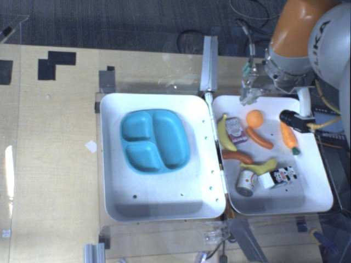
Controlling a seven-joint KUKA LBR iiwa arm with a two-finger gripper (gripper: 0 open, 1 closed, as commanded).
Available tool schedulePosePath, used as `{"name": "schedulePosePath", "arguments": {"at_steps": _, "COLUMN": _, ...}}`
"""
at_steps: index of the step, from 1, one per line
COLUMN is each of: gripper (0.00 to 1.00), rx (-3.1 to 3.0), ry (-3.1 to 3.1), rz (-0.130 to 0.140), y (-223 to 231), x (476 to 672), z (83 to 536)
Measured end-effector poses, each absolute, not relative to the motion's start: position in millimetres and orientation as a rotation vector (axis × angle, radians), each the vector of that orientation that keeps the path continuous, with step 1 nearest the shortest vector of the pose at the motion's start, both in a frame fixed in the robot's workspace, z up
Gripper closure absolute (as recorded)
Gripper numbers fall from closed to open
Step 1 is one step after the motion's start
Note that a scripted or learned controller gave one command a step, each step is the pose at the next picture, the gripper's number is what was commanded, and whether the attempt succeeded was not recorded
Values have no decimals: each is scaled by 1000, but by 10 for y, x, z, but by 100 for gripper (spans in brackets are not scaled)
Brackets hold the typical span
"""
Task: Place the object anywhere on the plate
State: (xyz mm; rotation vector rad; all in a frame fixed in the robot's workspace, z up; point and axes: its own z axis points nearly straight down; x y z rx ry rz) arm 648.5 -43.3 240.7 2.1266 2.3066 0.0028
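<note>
A blue divided plate (155, 140) lies in the left white bin (159, 201), with nothing on it. The right bin (307, 199) holds the loose objects: an orange ball (254, 118), a carrot (289, 136), a yellow banana (225, 136) with a small purple packet (235, 127) on it, two reddish sausages (260, 138) (237, 156), a second banana (262, 166), a small can (246, 183) and a white printed box (278, 177). My gripper (249, 95) hangs over the right bin's far edge, just above the orange ball. Nothing shows between its fingers.
A metal rail (209, 64) runs back from the gap between the two bins. Cables (249, 7) lie on the dark floor behind the bench. The arm's orange band (299, 21) and grey body fill the upper right corner.
</note>
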Motion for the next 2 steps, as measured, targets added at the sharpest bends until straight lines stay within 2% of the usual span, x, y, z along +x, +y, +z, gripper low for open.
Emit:
{"name": "schedulePosePath", "arguments": {"at_steps": 1, "gripper": 100, "rx": 2188, "ry": 2250, "rz": 4, "y": -701, "x": 6083, "z": 2796}}
{"name": "schedulePosePath", "arguments": {"at_steps": 2, "gripper": 100, "rx": 2113, "ry": 2323, "rz": 3, "y": 221, "x": 5949, "z": 2529}}
